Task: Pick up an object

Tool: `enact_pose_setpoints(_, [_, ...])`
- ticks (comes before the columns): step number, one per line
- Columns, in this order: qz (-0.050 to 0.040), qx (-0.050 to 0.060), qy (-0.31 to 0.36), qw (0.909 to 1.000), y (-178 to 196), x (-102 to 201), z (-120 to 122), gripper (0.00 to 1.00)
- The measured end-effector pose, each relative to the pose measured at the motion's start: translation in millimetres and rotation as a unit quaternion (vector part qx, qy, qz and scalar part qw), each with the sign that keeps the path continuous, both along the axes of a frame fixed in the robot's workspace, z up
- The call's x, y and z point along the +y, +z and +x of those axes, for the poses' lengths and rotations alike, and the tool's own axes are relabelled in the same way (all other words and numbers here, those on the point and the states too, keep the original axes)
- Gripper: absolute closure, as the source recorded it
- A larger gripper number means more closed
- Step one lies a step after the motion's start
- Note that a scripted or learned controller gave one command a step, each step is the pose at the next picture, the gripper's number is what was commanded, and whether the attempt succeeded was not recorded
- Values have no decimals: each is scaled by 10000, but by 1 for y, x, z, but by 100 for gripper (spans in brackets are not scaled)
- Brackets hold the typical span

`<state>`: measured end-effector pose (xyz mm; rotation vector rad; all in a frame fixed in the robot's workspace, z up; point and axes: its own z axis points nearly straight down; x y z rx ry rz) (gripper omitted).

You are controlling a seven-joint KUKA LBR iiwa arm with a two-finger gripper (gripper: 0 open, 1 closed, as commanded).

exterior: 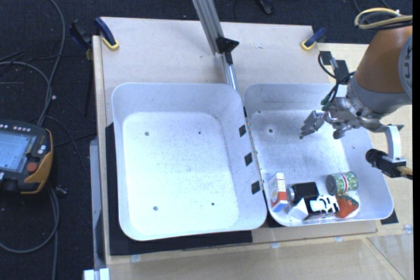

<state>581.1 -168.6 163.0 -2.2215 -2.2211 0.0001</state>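
Several small objects lie bunched at the front of the right bin: a white and red carton, a black block, a black and white box, a green can on its side and a red piece. My gripper hangs over the middle of the right bin, behind that pile and apart from it. Its two fingers are spread open with nothing between them.
The left bin sits beside the right one, their rims meeting at the centre. A slanted metal pole comes down to the bench behind the bins. A teach pendant lies on the floor at far left.
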Motion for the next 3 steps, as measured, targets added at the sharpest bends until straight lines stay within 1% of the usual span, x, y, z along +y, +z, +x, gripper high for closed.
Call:
enact_pose_setpoints(1, [8, 7, 27, 10000, -27, 50, 51, 0])
enact_pose_setpoints(2, [0, -4, 6, 10000, -15, 47, 51, 100])
enact_pose_setpoints(3, [-1, -28, 27, 10000, 38, 103, 78, 100])
